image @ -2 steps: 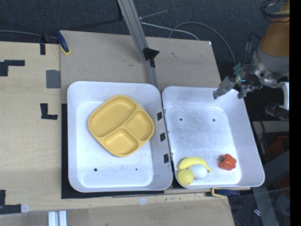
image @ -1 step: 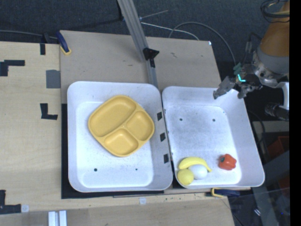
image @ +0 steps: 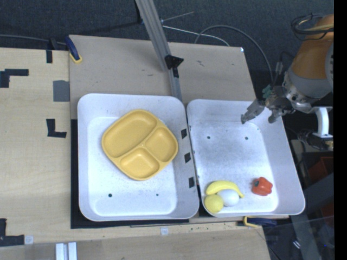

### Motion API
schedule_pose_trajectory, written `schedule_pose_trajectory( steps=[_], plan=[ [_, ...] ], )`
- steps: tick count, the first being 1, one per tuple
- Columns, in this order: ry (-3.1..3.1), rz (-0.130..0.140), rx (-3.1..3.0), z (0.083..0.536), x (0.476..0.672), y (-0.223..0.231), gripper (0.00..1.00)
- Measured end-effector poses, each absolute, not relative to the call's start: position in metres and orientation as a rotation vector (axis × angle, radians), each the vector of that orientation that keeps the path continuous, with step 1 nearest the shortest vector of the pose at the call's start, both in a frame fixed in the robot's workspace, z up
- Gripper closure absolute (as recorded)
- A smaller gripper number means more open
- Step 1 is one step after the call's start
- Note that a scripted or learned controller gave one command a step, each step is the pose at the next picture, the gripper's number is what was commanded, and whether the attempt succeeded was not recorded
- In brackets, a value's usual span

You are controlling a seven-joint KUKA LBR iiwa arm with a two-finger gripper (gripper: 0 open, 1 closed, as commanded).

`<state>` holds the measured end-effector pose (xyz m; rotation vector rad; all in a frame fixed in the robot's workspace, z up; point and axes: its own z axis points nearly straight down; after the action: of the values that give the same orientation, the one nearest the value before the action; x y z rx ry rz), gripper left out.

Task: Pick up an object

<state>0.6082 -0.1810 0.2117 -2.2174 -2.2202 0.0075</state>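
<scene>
In the right bin (image: pixel 238 145), near its front edge, lie a yellow banana (image: pixel 223 187), a yellow round fruit (image: pixel 213 203), a white ball (image: pixel 231 197) and a red pepper (image: pixel 262 186). My gripper (image: pixel 259 115) hovers over the bin's far right corner, well behind these objects. Its two fingers are spread apart with nothing between them. The grey arm with its orange band (image: pixel 312 58) reaches in from the right.
The left bin (image: pixel 97 199) holds a yellow three-compartment plate (image: pixel 139 143). A grey metal pole (image: pixel 157 34) slants from the top down to the gap between the bins. Cables lie behind the right bin.
</scene>
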Motion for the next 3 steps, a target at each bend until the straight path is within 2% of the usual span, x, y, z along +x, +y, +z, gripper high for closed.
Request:
schedule_pose_trajectory(
  steps=[2,3],
  plan=[
    [-2.218,0.009,-2.216,0.092,0.6,-0.191,0.0],
    [-2.224,0.002,-2.217,0.106,0.602,-0.191,1.0]
  ],
)
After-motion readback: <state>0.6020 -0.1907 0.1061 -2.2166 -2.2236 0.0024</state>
